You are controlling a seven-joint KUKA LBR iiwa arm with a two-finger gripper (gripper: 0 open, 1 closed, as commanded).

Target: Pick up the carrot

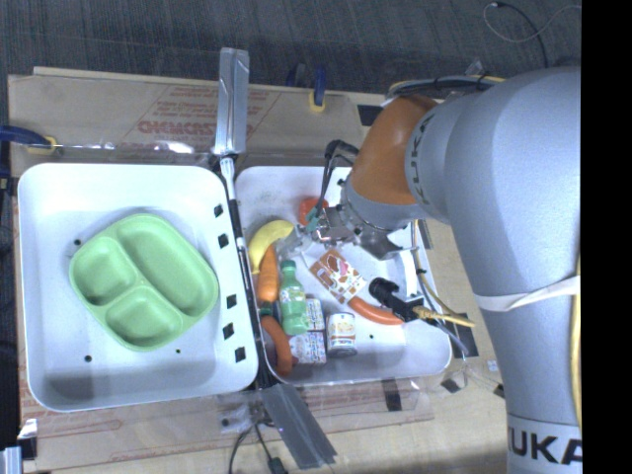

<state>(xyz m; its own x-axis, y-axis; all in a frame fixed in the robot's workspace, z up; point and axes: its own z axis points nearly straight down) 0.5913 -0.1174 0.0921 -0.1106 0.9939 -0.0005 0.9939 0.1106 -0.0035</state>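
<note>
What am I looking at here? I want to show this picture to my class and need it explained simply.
One camera looks down at a slant on a bench with two shallow white bins. The big grey shape on the right is a robot arm with an orange band, reaching into the right bin. Its pincer hangs over a jumble of toy groceries: a yellow banana, a green bottle, a small can and an orange carrot it should pick up. The left bin holds a green divided plate. Nothing is visibly held.
</note>
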